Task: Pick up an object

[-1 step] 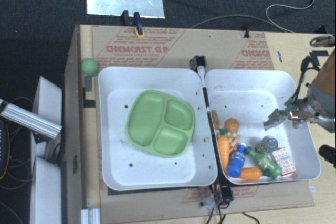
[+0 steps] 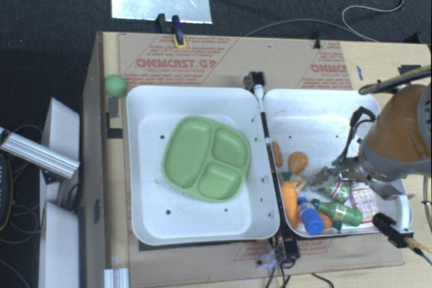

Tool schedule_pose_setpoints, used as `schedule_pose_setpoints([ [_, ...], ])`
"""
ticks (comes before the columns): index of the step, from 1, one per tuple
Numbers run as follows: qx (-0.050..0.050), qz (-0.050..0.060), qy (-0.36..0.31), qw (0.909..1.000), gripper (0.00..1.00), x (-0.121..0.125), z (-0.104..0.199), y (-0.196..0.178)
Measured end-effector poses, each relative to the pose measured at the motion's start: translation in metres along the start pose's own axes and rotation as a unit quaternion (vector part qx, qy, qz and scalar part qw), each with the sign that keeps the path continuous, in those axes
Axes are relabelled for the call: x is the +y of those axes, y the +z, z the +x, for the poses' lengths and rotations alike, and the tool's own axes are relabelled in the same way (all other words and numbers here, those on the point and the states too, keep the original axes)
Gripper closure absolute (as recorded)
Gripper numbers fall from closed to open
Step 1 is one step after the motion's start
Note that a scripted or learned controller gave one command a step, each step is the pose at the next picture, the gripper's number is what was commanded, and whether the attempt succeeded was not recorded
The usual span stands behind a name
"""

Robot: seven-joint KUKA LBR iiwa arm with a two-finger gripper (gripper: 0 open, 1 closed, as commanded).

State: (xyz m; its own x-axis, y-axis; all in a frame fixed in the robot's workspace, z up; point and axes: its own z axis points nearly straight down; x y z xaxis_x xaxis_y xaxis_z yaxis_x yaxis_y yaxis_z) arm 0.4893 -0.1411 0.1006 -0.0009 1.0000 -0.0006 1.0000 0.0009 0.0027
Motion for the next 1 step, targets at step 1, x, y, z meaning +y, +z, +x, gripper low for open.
schedule_pose_setpoints([
  [1, 0.0, -0.002, -0.001, 1.0, 1.0, 0.0014, -0.0001, -0.0105],
])
